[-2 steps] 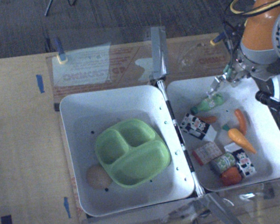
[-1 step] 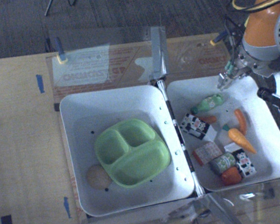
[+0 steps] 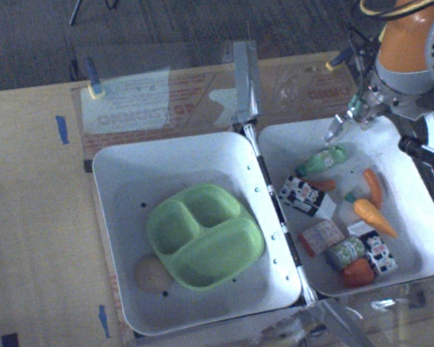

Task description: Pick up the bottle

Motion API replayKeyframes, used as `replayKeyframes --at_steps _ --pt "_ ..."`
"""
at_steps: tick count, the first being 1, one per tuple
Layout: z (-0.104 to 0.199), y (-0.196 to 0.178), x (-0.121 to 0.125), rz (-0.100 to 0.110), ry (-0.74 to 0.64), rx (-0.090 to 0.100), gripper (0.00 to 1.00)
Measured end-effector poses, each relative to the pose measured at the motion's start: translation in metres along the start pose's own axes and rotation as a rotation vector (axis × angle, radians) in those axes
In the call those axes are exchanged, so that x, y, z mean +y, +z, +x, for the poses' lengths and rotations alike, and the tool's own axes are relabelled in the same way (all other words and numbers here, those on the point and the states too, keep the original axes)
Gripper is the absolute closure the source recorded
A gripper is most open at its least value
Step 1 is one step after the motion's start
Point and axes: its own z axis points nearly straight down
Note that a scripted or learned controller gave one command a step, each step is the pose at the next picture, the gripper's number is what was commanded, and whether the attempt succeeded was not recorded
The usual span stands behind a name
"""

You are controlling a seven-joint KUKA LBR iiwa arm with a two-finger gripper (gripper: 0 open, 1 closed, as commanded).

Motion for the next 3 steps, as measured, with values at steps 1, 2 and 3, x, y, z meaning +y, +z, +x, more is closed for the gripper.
replayKeyframes --at_steps 1,2,3 --pt "0.053 0.048 0.001 0.032 -0.029 0.019 0.00" --pt "0.056 0.039 -0.114 0.024 0.132 0.011 0.00" --pt "0.108 -0.010 -0.102 0.035 0.230 0.015 0.00"
